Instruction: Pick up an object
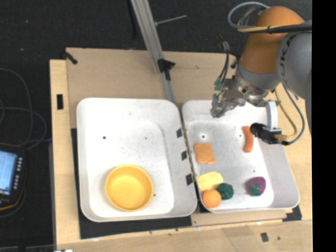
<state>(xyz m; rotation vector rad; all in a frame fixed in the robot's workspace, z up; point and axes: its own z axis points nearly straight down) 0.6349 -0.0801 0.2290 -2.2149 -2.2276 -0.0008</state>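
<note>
Hanging over the upper-left corner of the right bin (273, 193), claw (219, 109) pointing down, with nothing visibly between its fingers; too dark and small to tell whether spread or pressed together. Reaching in from the right: grey arm with its orange band (265, 41) just up and right of the claw.

Lying nearest, below and slightly left of the claw: an orange-tan flat block (204, 153). Sitting to the lower right of the claw, near the bin's right side: an upright orange carrot-like piece (248, 139). Resting farther below: a pale yellow piece (209, 180), touching an orange ball (211, 198) under it, with a dark green piece (226, 191) just beside the ball. Sitting off to the lower right, apart from those: a purple piece with a green part (256, 186).

Lying well away to the lower left, in the left bin (89, 119): a yellow bowl (129, 187), upright, near that bin's front edge.
</note>
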